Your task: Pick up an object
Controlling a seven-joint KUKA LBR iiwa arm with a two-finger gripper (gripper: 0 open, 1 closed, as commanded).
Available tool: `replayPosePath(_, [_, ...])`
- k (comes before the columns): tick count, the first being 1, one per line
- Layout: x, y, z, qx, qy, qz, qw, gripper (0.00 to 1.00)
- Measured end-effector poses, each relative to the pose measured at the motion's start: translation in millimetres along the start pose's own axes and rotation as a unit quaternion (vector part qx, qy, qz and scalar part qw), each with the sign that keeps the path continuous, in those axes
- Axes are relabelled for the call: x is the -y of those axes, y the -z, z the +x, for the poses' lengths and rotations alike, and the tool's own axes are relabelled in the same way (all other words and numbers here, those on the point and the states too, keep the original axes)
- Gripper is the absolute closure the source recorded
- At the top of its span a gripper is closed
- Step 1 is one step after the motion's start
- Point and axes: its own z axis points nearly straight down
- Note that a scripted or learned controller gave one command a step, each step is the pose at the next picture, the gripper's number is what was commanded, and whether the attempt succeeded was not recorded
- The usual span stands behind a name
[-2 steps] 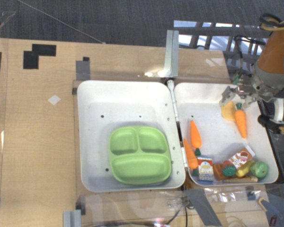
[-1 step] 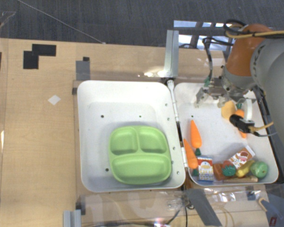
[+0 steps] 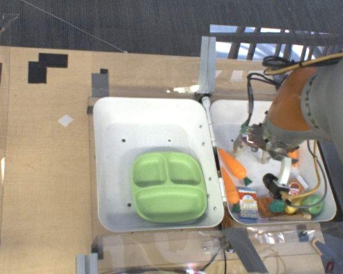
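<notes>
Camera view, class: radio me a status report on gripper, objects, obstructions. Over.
Gripper over right bin, grip unreadable. Orange carrot beside it, lying free. Second carrot and small carton crowd nearby. Green plate in left bin.

A lime-green plastic plate with three compartments (image 3: 169, 186) is seen lying flat, right way up, in the front half of the left white bin (image 3: 131, 124), nearer its right wall. In the right white bin (image 3: 226, 121) an orange toy carrot with a green tip (image 3: 233, 164) is laid at a slant near the left wall, its green end turned toward the bin's middle. A second orange carrot (image 3: 230, 188) is found just in front of it, along the same wall. A small carton with a red top (image 3: 248, 204) is set beside that carrot at the front edge. Further right, a yellow piece (image 3: 300, 200) and a green rounded piece (image 3: 314, 208) are crowded into the front right corner; their exact shapes cannot be told.
</notes>
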Motion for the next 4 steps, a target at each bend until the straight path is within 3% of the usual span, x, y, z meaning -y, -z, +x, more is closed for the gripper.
replayPosePath(1, [15.8, 46.0, 1.7, 0.0, 0.046, 0.005, 0.9989, 0.0])
replayPosePath(2, [39.6, 1.5, -8.2, 0.0, 0.206, -0.002, 0.9785, 0.0])
replayPosePath(3, [37.3, 14.3, -4.1, -0.002, 0.208, -0.006, 0.9781, 1.0])
replayPosePath(4, [26.8, 94.2, 85.8, 0.0, 0.167, 0.005, 0.986, 1.0])
